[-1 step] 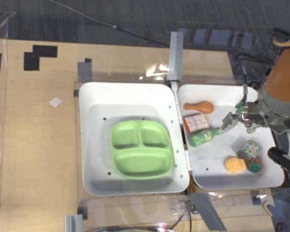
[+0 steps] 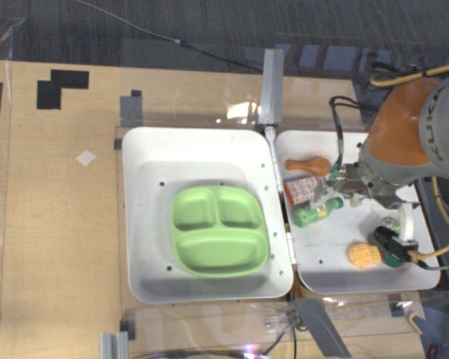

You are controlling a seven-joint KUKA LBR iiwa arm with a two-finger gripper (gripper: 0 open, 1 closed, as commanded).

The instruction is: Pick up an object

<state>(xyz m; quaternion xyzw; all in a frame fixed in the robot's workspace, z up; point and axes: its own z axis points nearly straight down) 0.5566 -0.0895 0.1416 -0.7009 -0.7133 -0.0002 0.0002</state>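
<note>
1. Two white bins are seen side by side on the counter: the left bin and the right bin.
2. A green tray with three compartments is laid flat in the middle of the left bin, slightly toward its right wall.
3. Four small things are found in the right bin, all in its left half or near its front.
4. An orange piece, shaped like a drumstick, is placed near the back left of this bin.
5. A red packet is seen just in front of the orange piece, close to the left wall.
6. A green bottle is laid on its side just in front of the packet, touching it or nearly so.
7. A yellow disc is placed apart from them, toward the front of the bin.
8. The arm is reached in from the right over the right bin.
9. The jaws are lowered at the right end of the bottle and the packet, very near to both.
10. It cannot be told whether the jaws are apart or together, and nothing is seen clamped between them.
</note>
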